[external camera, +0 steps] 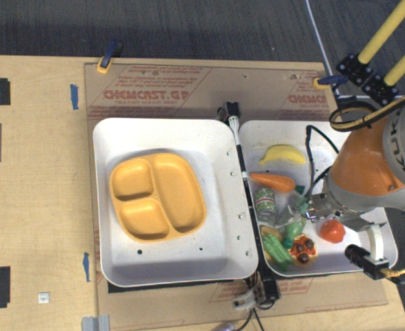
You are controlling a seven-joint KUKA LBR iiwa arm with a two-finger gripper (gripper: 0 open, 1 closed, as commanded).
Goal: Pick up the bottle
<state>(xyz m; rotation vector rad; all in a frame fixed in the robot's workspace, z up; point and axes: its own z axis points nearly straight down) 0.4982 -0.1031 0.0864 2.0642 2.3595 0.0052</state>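
Note:
The bottle (266,203) is clear plastic with a green label and lies in the right bin (385,254), just below the carrot. Its right end runs under the arm's wrist. My gripper (307,210) hangs low over the middle of that bin, at the bottle's right end, below the orange band. The wrist hides where the gripper meets the bottle.
Around the bottle in the right bin lie a banana (283,155), a carrot (274,181), a red tomato (332,231), a green vegetable (277,249) and a small orange-red item (302,248). The left bin (119,143) holds a yellow divided plate (158,196).

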